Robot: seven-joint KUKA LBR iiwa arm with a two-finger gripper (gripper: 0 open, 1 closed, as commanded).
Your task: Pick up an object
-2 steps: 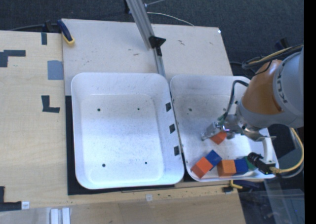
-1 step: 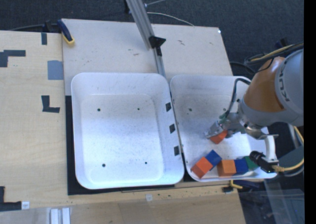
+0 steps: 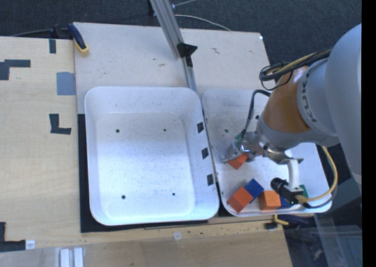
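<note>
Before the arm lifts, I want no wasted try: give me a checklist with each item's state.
1. gripper down inside the right bin: ok.
2. Small orange piece right at the gripper: ok.
3. Piece gripped: cannot tell.
4. Orange cube, blue block and second orange block lie apart from the gripper: ok.
5. Left bin out of the arm's way: ok.

One fixed camera above the bench point(image 3: 147, 54), slanting down on both white bins point(image 3: 94, 142).
</note>
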